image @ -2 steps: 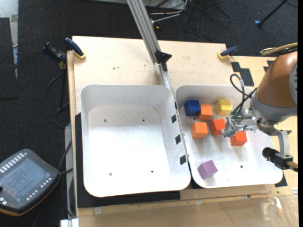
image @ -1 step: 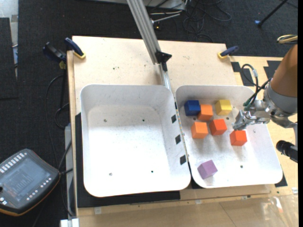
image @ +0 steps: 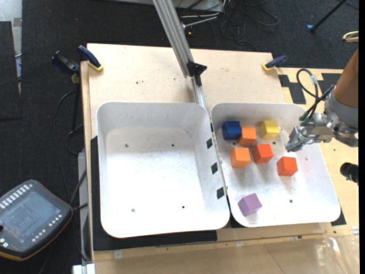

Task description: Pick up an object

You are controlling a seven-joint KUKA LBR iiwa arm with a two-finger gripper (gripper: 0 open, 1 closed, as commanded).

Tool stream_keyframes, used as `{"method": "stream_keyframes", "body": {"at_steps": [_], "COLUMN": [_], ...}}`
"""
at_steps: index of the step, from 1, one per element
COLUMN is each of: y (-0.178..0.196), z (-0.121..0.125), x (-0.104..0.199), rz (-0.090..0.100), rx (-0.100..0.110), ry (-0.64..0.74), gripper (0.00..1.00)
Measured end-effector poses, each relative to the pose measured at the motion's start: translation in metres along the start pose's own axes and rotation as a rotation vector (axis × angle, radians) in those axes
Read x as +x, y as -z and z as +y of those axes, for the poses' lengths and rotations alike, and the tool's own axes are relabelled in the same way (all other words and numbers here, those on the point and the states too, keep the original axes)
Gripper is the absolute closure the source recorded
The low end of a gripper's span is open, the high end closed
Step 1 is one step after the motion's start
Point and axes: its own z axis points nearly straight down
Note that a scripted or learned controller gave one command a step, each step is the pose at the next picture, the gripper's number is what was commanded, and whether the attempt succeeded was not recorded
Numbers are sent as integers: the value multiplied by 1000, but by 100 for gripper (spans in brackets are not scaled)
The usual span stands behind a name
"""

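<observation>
Several small blocks lie in the right bin [image: 319,201]: a blue block [image: 231,129], a yellow block [image: 269,129], two orange blocks [image: 248,135] [image: 240,156], two red-orange blocks [image: 263,152] [image: 287,166], and a purple block [image: 249,204] nearer the front. My gripper [image: 292,144] hangs over the right side of this bin, just above and right of the red-orange block at the right, pointing down and left. Nothing shows between its fingers.
The left bin [image: 108,153] stands beside the right one on the wooden bench. A slanted metal post [image: 174,30] runs from the back down to the seam between the bins. Clamps sit at the bench's back corners. A handheld pendant [image: 28,218] lies at the front left.
</observation>
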Motion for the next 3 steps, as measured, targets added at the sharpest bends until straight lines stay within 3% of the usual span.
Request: {"method": "stream_keyframes", "body": {"at_steps": [1, 3], "y": [-5, -20], "z": [19, 53], "x": [61, 151], "rz": [4, 3], "rx": [4, 5], "ry": [6, 6], "gripper": [100, 100]}}
